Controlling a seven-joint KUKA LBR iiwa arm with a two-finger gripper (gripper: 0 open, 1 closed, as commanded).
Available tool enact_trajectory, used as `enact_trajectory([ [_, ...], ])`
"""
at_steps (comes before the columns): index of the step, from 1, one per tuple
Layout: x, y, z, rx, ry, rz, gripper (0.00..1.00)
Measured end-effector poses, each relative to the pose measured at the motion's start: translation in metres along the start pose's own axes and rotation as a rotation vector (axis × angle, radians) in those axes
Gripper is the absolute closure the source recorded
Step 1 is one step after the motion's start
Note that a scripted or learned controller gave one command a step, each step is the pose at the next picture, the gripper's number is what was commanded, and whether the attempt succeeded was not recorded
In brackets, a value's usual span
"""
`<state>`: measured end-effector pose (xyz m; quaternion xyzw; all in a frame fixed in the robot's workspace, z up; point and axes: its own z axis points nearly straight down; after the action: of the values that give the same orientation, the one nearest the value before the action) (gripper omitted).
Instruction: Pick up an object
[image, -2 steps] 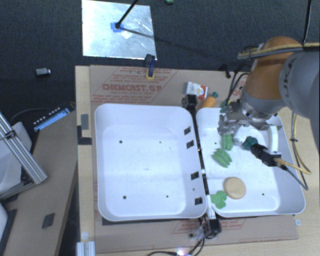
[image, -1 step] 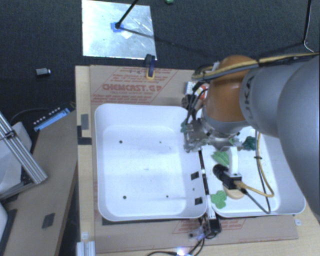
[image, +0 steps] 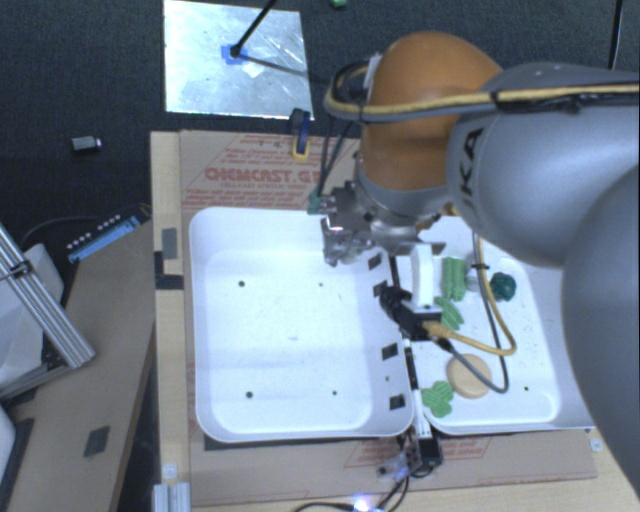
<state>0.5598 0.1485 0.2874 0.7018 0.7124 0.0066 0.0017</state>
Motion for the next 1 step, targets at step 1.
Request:
enact_trajectory([
  [1, 0.0269, 0.1141, -0.0356, -0.003, -0.004, 0.008, 1.00],
])
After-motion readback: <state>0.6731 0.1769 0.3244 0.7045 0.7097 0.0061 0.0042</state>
